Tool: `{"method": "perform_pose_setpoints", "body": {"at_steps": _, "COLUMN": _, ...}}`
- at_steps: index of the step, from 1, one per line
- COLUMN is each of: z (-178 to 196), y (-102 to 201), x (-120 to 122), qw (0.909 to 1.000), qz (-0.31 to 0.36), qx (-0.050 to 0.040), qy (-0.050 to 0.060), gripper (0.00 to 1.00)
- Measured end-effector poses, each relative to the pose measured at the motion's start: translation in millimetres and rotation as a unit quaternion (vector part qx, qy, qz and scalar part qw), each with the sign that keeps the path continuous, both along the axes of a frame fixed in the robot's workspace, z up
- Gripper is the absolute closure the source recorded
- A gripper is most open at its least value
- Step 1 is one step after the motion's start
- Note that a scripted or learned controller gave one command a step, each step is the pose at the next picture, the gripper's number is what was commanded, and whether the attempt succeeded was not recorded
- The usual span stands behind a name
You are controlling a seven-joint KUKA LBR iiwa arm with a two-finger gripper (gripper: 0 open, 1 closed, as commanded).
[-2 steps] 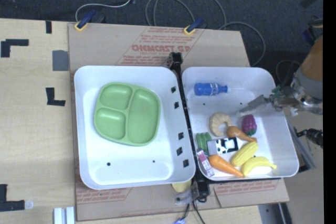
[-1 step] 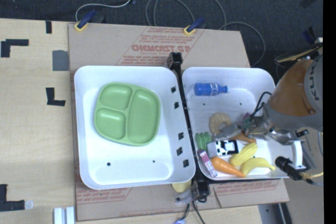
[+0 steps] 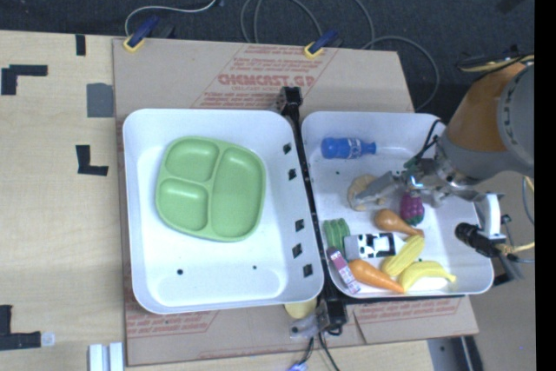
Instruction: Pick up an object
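The gripper reaches into the right bin and its grey fingers lie low over the bin floor; I cannot tell how far they are open, and nothing is seen between them. Touching its tip is a small tan object, rounded and smooth, probably light hard plastic. It may slip, so a hold across its narrow middle seems best. Just behind the gripper are a purple toy and a brown pear shape. Further below lie a yellow banana and an orange carrot, both glossy. Above the gripper rests a blue bottle, a stiff cylinder. Far to its left, a green divided plate sits in the left bin.
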State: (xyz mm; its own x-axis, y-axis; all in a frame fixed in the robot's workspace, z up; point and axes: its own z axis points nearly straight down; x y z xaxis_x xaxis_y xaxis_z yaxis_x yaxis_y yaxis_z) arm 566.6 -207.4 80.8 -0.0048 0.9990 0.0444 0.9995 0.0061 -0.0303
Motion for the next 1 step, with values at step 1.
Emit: {"method": "perform_pose_setpoints", "body": {"at_steps": 1, "z": 3.6, "y": 16.6, "x": -37.3, "qw": 0.9997, "qz": -0.001, "qx": -0.0203, "qy": -0.014, "gripper": 0.00}}
